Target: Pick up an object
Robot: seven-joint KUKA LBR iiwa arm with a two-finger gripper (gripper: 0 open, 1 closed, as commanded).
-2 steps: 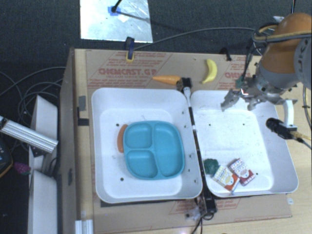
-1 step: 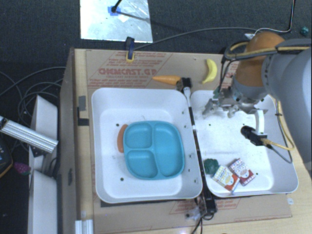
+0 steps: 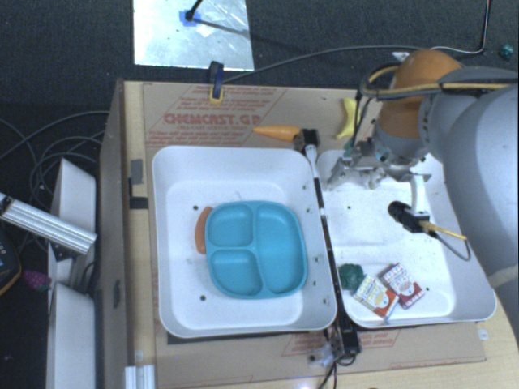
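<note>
The tool (image 3: 357,173) was pictured low over the far left corner of the right bin (image 3: 381,241), carried in from the right by the grey arm (image 3: 470,168). Whether it was spread or pressed together could not be told from this angle, and nothing was seen held in it.

No object lay beneath it. The nearest candidates were gathered at the opposite, near end of the same bin, well apart from the tool: a dark green lump (image 3: 351,275), a pale packet (image 3: 375,292) just beside it, and a red packet (image 3: 403,284) touching or nearly touching the pale one. Both packets were laid flat with their long axes on a diagonal.

In the left bin (image 3: 186,177), a blue divided plate (image 3: 255,247) was seen with an orange sausage-shaped piece (image 3: 200,229) against its left rim, long axis running front to back. A carrot (image 3: 276,134) was left on the bench (image 3: 203,116) beyond the bins.

A pick was judged not yet begun. The likeliest move would be a traverse toward the bin's near end, followed by a descent.
</note>
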